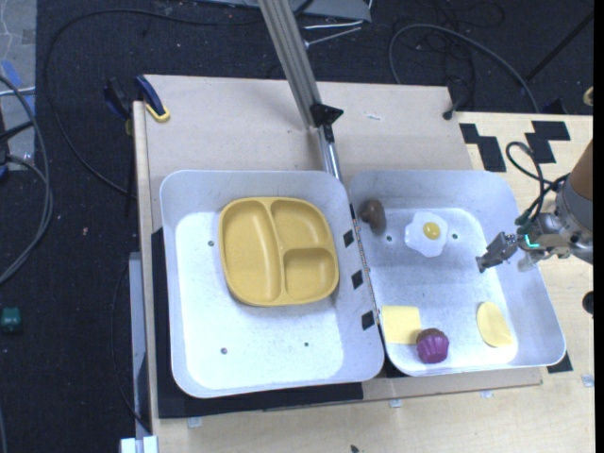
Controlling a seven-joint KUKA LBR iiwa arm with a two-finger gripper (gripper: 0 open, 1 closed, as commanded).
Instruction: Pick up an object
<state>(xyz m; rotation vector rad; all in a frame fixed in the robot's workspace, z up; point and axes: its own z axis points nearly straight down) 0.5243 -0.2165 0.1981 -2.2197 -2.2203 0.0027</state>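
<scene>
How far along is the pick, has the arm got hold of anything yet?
Nothing looks picked yet. The tool hangs over the right bin's right side, with no item between its fingers. The fried egg, yellow chip, purple toy and yellow block lie in the bin. The whole pick remains.

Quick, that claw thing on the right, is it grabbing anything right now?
Gripper: nothing visible between its fingers; it hangs above the right bin, apart from the toy fried egg. Open or shut: cannot be told.

No legible text anywhere (no labels or numbers)
</scene>
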